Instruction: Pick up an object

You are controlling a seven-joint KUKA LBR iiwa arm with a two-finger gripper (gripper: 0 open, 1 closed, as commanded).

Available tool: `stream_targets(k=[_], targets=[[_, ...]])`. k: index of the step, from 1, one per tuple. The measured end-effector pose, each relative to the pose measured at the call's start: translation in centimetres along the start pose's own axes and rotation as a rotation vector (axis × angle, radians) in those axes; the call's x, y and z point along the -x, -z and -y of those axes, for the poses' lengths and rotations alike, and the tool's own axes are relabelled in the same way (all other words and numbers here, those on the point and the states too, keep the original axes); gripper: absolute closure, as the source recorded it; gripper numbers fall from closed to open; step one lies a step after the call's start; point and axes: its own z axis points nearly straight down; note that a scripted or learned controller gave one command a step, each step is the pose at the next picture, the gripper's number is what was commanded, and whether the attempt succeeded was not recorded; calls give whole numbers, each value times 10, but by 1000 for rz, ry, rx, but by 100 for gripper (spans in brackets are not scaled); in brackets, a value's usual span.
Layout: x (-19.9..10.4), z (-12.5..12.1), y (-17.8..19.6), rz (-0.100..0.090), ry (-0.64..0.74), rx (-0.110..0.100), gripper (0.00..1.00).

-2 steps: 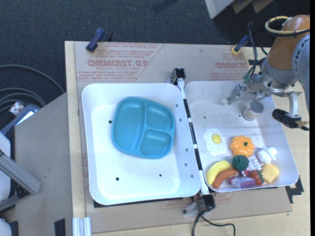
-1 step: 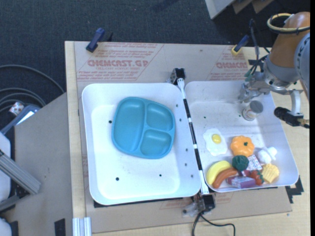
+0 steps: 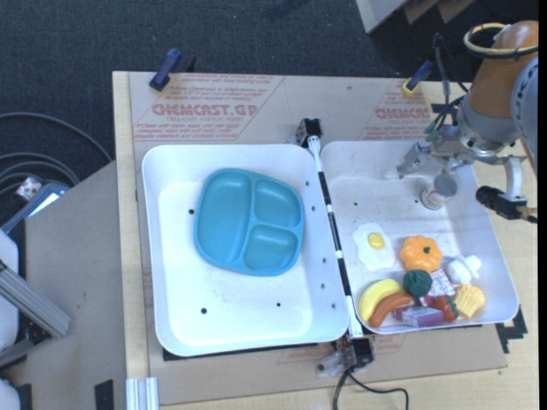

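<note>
My gripper [image 3: 434, 193] hangs over the far part of the right bin [image 3: 376, 167], below the grey wrist and orange band at the upper right. Nothing shows in its grasp. The toy foods lie in a cluster at the near end of that bin, a good way in front of the gripper. There is a fried egg [image 3: 373, 244], an orange fruit [image 3: 420, 252], a yellow banana [image 3: 376, 295], a green piece [image 3: 417, 282], a sausage [image 3: 389, 307], a corn cob [image 3: 470, 300] and a small white bottle [image 3: 461, 270].
The left bin [image 3: 171, 306] bears a blue divided plate [image 3: 249, 222]. A black-studded rim [image 3: 332, 229] separates the two bins. Clamps stand at the bench's far edge [image 3: 167, 68] [image 3: 416, 79]. Cables trail along the arm at the right.
</note>
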Motion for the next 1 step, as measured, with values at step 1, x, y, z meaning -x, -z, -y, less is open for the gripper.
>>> stream_targets(k=[1], targets=[[-17,2,-22,-8,-1,-10,0]])
